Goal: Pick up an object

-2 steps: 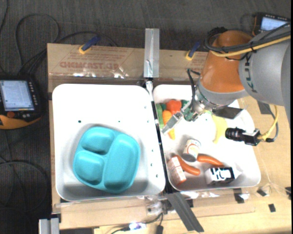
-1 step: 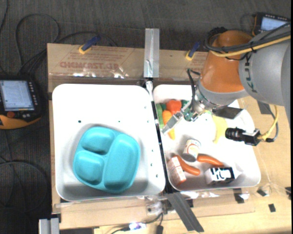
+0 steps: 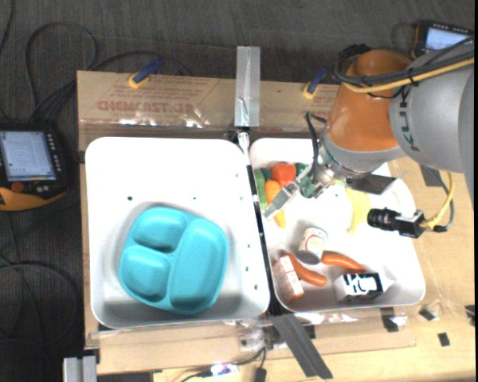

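The gripper [image 3: 291, 191] hangs low over the right bin's [image 3: 410, 281] far-left corner among the orange and green toys [image 3: 272, 178], nothing visibly lifted yet, and its grip state I cannot tell.

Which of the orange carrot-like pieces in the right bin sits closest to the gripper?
The stubby orange piece at the bin's top left, beside the gripper. The two long ones lie lower down.

Orange toy [image 3: 283, 172] beside green piece [image 3: 260, 185], right bin's [image 3: 410, 289] far-left corner.
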Robot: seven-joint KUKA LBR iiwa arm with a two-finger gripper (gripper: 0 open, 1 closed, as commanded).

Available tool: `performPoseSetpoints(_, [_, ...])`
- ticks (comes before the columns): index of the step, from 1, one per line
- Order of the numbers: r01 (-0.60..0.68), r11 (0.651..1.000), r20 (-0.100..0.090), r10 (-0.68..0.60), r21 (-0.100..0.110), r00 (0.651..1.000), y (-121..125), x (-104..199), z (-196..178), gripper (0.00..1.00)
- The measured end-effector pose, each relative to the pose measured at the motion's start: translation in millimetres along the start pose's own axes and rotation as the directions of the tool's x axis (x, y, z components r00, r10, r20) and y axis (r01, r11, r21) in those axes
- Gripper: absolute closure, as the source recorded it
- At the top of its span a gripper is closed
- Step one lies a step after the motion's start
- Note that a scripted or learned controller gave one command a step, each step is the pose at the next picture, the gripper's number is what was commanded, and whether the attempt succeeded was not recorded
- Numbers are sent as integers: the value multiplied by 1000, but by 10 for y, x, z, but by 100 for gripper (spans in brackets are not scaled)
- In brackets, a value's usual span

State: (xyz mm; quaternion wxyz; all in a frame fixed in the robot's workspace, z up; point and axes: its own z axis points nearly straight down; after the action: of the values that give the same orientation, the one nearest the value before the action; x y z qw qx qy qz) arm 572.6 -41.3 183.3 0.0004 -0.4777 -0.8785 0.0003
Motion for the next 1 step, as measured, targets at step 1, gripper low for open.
performPoseSetpoints(1, [73, 997, 2, -73, 1, 997, 174, -166, -1, 0])
